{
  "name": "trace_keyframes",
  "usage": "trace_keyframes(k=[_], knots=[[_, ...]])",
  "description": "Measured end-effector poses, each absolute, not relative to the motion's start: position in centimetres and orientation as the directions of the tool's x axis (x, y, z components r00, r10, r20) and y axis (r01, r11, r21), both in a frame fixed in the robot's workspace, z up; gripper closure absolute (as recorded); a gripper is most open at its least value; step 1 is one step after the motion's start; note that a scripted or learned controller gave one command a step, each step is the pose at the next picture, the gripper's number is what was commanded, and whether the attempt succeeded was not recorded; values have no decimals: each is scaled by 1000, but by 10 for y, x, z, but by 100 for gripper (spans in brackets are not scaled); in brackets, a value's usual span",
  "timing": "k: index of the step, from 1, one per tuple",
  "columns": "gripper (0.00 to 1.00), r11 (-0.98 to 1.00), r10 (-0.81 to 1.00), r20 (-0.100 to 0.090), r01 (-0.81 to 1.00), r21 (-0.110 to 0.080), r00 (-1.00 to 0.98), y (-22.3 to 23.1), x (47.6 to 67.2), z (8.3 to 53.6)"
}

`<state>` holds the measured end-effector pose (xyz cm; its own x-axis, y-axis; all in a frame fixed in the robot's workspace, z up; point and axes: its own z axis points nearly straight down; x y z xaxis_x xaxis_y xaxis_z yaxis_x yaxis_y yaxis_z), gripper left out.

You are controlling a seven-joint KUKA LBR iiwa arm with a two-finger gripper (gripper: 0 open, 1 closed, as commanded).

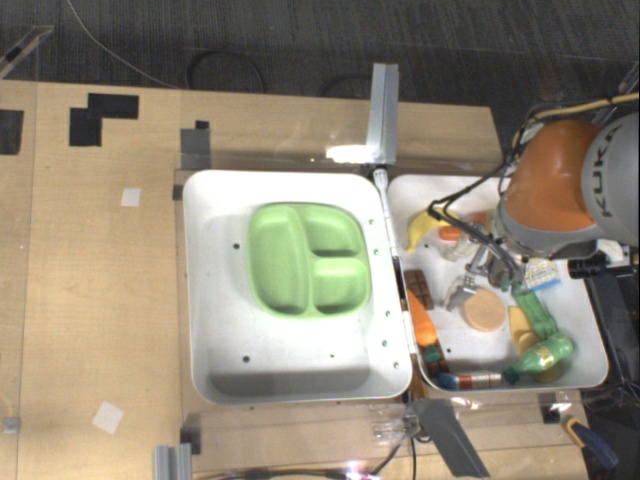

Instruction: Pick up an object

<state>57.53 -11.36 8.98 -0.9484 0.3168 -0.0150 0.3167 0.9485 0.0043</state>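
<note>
**Operator:** Over the right-hand shallow white bin (598, 363) I have the grey arm with its orange band (548, 178), and the two-finger gripper (475, 278) hangs low among the clutter there.

**Supervisor:** What are the fingers doing?

**Operator:** I cannot tell whether they are spread or closed; the metal parts blur together, and I see nothing clearly between them.

**Supervisor:** What lies nearest?

**Operator:** A round tan disc (485, 313) sits just beside the gripper, toward the near edge. A yellow banana-shaped toy (420, 230) lies toward the far left of that bin. A green plastic bottle (538, 343) lies along the right side, and an orange carrot-like piece (423, 323) rests by the left wall, next to a small brown block (417, 290). A slim red-and-dark marker (470, 379) lies along the near wall.

**Supervisor:** And the other bin?

**Operator:** The left white bin (215, 358) holds a pale green divided plastic tray (305, 258), near its middle. Both bins sit on the light wooden table (90, 298).
</note>
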Motion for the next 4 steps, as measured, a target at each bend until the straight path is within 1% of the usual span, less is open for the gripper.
trace_keyframes(k=[1,2,3,4], knots=[[0,899,438,-17,438,7,-899,-129,545,90],[100,903,429,-32,429,9,-903,-129,549,105],[100,909,417,-15,417,5,-909,-105,558,180],[100,641,767,-5,767,2,-641,-195,488,145]])
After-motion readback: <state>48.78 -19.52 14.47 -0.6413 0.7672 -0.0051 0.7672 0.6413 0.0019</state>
